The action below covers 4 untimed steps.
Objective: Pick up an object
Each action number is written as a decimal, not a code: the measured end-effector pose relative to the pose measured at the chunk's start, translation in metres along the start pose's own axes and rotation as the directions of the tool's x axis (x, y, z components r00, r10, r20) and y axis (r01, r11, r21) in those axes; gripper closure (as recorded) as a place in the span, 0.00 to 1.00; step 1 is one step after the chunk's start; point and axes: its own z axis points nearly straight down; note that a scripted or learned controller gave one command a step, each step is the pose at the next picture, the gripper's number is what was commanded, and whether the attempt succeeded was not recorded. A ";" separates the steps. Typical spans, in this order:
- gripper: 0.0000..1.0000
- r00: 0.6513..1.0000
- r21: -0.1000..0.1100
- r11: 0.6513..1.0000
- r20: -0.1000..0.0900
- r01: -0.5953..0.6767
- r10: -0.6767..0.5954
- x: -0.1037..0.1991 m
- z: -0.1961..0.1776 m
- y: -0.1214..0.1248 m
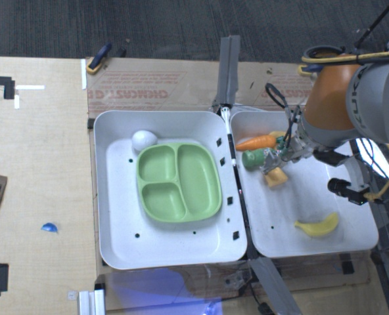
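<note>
The carrot (pixel 256 142) lies at the back of the right bin (pixel 352 241) beside a green toy (pixel 251 159) and a tan block (pixel 276 177), where the hand (pixel 280 157) hangs low, seemingly reaching for one; its grip can't be told.

In the right bin (pixel 352 238) the upper left corner is crowded: a carrot (pixel 257 142), a green object (pixel 252 159) and a small tan block (pixel 276 177) lie close together there. A banana (pixel 318 226) lies near the lower edge. Between them the white floor is open. In the left bin (pixel 109 195), a green divided plate (pixel 179 181) takes the middle, and a white ball (pixel 144 138) touches its upper left.
</note>
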 end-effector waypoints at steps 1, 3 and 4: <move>1.00 0.981 0.003 0.981 0.000 -0.192 0.192 0.052 -0.090 0.031; 1.00 0.999 0.001 0.999 0.000 -0.039 0.039 0.033 -0.091 0.080; 1.00 0.984 0.003 0.984 -0.002 0.177 -0.177 -0.013 -0.072 0.010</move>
